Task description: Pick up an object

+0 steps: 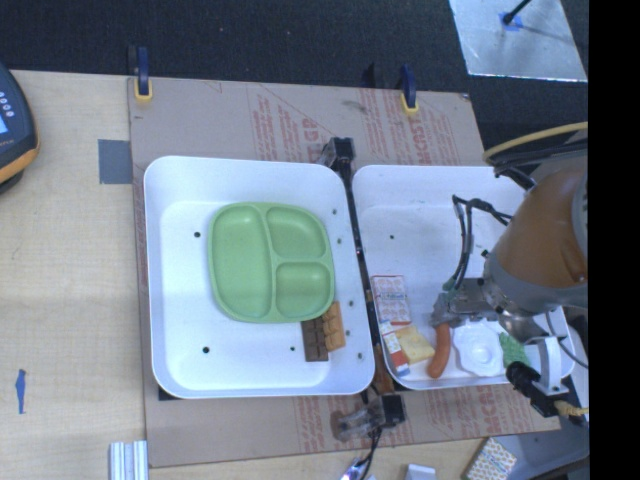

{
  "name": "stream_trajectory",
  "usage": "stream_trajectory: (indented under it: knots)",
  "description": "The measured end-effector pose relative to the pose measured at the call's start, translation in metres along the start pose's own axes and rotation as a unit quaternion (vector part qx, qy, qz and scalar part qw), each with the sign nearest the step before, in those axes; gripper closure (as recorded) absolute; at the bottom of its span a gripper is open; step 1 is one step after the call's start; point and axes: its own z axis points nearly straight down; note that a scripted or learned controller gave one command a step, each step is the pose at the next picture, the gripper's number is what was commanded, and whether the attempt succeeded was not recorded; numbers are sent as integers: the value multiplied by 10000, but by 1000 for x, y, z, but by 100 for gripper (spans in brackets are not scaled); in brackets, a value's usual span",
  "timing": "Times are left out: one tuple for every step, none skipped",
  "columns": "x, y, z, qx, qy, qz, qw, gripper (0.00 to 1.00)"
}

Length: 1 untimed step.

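Arm low over the right bin (420, 190), nothing visibly lifted.
Nearest, a sausage (438, 354) lies beside a white lid (478, 352) and a yellow-white packet (404, 347); the gripper (458, 310) hangs just above them, its grip impossible to tell. In the left bin (175, 268), a brown bar (323, 334) touches a green plate (272, 261).

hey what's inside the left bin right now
In the left bin: a green divided plate, with a brown chocolate-like bar at its lower right corner. Anything beneath the plate is covered.
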Motion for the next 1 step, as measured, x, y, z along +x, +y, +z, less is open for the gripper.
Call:
stream_trajectory:
  knots:
    - [93, 22, -90, -36, 15, -22, 10000, 100]
